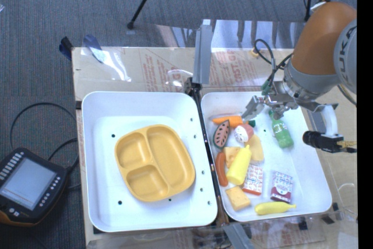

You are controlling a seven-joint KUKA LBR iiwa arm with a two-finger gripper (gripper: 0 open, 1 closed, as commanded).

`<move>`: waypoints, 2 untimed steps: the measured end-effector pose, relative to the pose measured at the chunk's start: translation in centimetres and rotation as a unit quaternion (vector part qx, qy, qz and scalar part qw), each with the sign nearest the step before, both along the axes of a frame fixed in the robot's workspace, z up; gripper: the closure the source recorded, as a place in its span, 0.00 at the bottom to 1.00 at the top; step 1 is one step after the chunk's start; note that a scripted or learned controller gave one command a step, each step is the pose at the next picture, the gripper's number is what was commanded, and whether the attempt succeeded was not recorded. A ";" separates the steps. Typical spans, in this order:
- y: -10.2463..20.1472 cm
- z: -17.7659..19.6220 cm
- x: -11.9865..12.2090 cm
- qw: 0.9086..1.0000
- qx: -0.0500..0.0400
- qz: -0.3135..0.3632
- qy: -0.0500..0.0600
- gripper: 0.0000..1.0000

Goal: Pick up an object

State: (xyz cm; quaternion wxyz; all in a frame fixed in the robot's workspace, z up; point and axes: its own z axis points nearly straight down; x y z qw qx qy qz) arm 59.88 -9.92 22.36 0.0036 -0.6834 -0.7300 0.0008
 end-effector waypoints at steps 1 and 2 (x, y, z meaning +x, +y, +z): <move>-9.6 -5.3 3.6 0.998 -0.001 0.069 -0.001 0.00; -8.1 6.0 4.7 1.000 -0.003 -0.020 -0.007 0.00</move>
